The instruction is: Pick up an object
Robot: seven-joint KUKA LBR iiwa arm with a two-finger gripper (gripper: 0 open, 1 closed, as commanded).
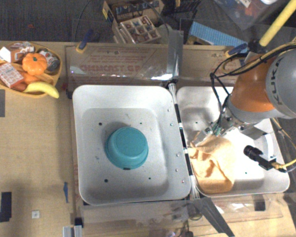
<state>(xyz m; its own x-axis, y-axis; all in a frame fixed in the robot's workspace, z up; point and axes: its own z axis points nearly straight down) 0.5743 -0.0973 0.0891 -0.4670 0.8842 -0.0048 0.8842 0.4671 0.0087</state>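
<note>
Orange cloth (214, 164), upper corner right at the fingers (213, 131); spread or pinching unclear.

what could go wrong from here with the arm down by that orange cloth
1. The gripper is at the upper edge of the orange cloth, not over its middle. A grasp there may catch only a thin fold, which could slip out on the lift.
2. The cloth lies crumpled against the left wall of the right bin. Pulling it up could drag it along or over that wall.
</note>
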